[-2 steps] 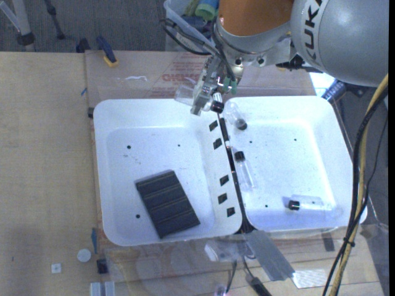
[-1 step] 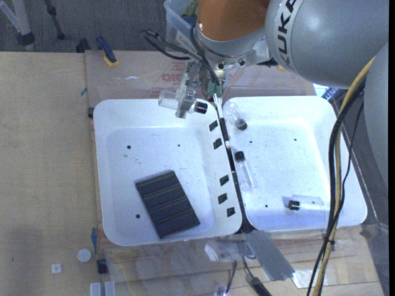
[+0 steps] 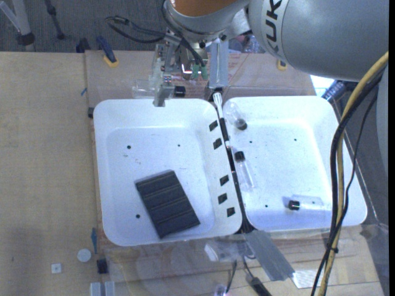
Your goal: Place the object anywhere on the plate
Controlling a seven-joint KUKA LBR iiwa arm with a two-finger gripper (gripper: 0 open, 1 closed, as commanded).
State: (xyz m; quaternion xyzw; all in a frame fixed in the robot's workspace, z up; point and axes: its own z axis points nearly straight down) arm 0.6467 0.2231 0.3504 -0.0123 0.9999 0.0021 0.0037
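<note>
Dark grey and ribbed, the plate (image 3: pixel 167 203) is a flat, roughly rectangular slab with grooves along its length, lying askew on the floor of the left bin (image 3: pixel 117 159), near that bin's front edge and turned toward its front right corner. In the right bin (image 3: pixel 308 134) lie three small see-through pieces with dark ends: one (image 3: pixel 238 123) near the back left corner, a longer tube-like one (image 3: pixel 242 168) along the left wall, and one (image 3: pixel 304 203) toward the front right; which of them is the object I cannot tell, and their clear bodies are hard to make out against the white. Both bins are glossy white plastic, shallow, with rounded corners and a few dark dots on their floors; a row of small black marks runs along the rim where the two meet. The gripper (image 3: pixel 185 91) hangs over the back edge of the left bin, its two metal fingers apart with nothing between them, one fingertip (image 3: pixel 162 96) over the back rim, the other at the seam between the bins. The arm (image 3: pixel 296 17), smooth grey with an orange band, is cut off by the top edge. A yellow and black cable (image 3: pixel 339 165) crosses the right bin's right side.
</note>
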